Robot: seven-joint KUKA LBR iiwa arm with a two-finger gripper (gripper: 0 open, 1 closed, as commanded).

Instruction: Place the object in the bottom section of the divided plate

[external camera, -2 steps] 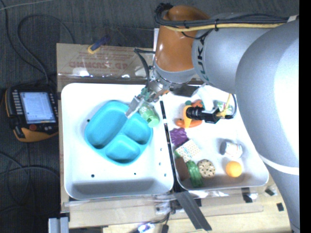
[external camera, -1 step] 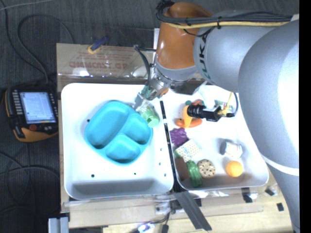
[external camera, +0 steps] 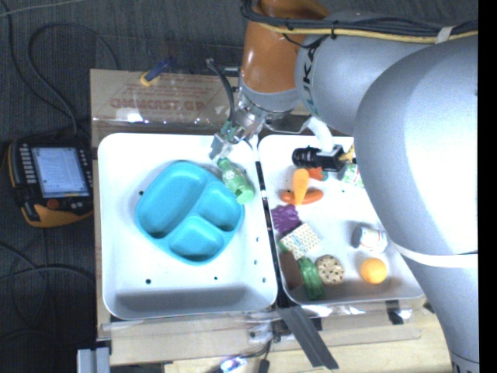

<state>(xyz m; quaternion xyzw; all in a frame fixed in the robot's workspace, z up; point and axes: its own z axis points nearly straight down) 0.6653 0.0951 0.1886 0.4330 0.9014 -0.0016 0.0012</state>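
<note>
Just above the middle of the frame, tool [external camera: 223, 148] low over the upper right corner of the left bin [external camera: 128, 282], at the end of the grey arm with its orange band, reaching in from the right. Cannot tell how far open, nor whether gripping anything. Right below the tool's tip, a green object [external camera: 236, 180], bottle-like and tilted, upper end toward the tool, lower end toward the bin's right wall. Close to the tip, perhaps touching; contact too small to make out. Resting against the upper right rim of the blue divided plate [external camera: 167, 200], beside the plate's right section and outside the bottom section. Plate itself at the middle of the left bin, with three hollows: a large one at upper left, a smaller one at right, the bottom one nearest the lower edge of the frame. In the right bin [external camera: 342, 212], well apart from the tool: an orange carrot [external camera: 300, 183] near the top, a purple piece [external camera: 285, 217] beneath it, a chequered packet [external camera: 301, 241], a cookie [external camera: 330, 270], a dark green piece [external camera: 311, 278], an orange ball [external camera: 373, 270] and a pale round thing [external camera: 371, 238]. At far left of the frame, beside the table, a handheld control unit [external camera: 50, 173] with a lit screen.
</note>
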